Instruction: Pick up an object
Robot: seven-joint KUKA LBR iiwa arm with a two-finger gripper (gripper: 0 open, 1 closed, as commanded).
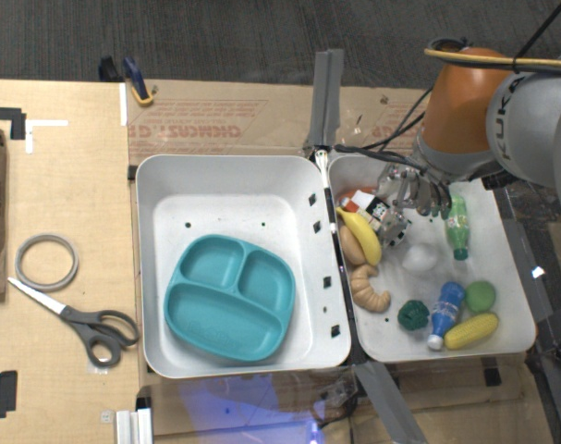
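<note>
**Reaching into the right bin beside the banana**

Hanging over the back of the right bin [511, 248], the gripper [397, 222] is seen lowered close to the banana [361, 236], with a small red and white item [361, 200] just behind it. Whether the fingers are apart or together cannot be told, as they are blurred against the clutter, and nothing is seen between them.

The candidates for picking are all gathered in the right bin: the banana, a tan croissant-shaped piece [370, 289] just below it, a green bottle [457, 229] on the far side of the gripper, and near the front rim a dark green lump [412, 314], a blue bottle [444, 311], a green ball [481, 294] and a yellow corn-like piece [471, 330]. The left bin [160, 192] holds a teal divided plate [229, 296], probably kept as a drop zone.

On the bench, scissors [77, 322] and a tape roll [46, 260] lie well apart from the work. Mirrored lettering is printed on the cardboard [215, 123] behind the bins but is not legible; part of the maker's name can be made out on the arm [530, 123].
</note>
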